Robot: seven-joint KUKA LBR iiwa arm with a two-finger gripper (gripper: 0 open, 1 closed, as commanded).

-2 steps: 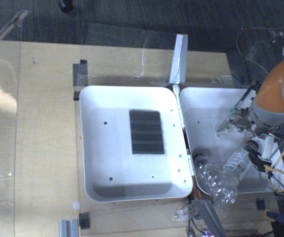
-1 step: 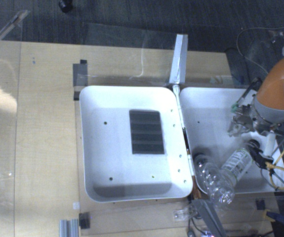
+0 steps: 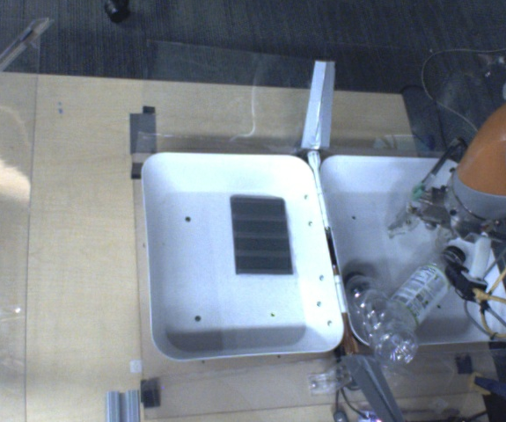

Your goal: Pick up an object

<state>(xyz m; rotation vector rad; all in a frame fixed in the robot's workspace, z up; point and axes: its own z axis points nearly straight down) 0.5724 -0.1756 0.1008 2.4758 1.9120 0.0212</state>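
A clear plastic bottle (image 3: 399,311) lies on its side at the front of the right bin (image 3: 358,192), its dark cap (image 3: 355,284) pointing left near the bin's inner wall. A dark ribbed rectangular block (image 3: 260,235) lies flat in the middle of the left bin (image 3: 173,262). My gripper (image 3: 414,214) hangs over the right bin's middle, above and behind the bottle, apart from it. The arm's orange band (image 3: 496,156) sits just right of it. I see nothing held in the gripper.
A metal divider strip (image 3: 319,104) runs back from between the two bins. Cables (image 3: 490,297) loop at the right bin's right edge. The wooden bench (image 3: 59,236) stretches to the left, under a clear panel.
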